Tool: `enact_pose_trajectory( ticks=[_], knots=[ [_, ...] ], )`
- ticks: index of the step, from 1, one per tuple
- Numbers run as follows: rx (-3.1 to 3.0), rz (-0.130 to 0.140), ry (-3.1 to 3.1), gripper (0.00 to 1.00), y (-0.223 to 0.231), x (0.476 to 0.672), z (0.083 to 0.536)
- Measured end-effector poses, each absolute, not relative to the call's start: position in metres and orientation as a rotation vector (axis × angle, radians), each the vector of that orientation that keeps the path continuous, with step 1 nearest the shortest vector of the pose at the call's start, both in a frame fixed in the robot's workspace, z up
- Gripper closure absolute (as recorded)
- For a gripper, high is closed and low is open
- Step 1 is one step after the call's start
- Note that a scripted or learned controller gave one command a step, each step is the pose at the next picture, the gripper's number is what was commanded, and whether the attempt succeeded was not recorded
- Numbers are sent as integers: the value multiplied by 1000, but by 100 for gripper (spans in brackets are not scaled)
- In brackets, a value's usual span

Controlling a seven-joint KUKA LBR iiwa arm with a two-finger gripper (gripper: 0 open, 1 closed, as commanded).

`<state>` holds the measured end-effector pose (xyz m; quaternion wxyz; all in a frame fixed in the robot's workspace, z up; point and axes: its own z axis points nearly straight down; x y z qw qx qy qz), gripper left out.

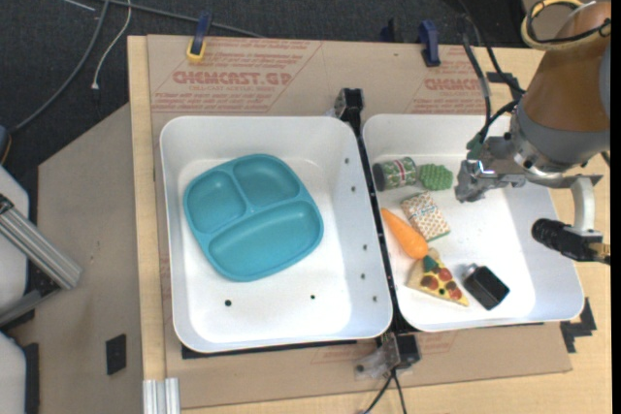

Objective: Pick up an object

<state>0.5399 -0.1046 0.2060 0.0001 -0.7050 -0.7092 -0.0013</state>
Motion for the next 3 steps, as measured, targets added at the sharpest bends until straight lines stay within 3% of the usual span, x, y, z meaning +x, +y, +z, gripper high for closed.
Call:
enact_pose_trajectory(
  ticks=[2, 3],
  knots=[
    [-2213, -5, -2228, 100, -3, 580, 198],
    [-2215, -8, -2230, 100, 47, 603, 219]
  ],
)
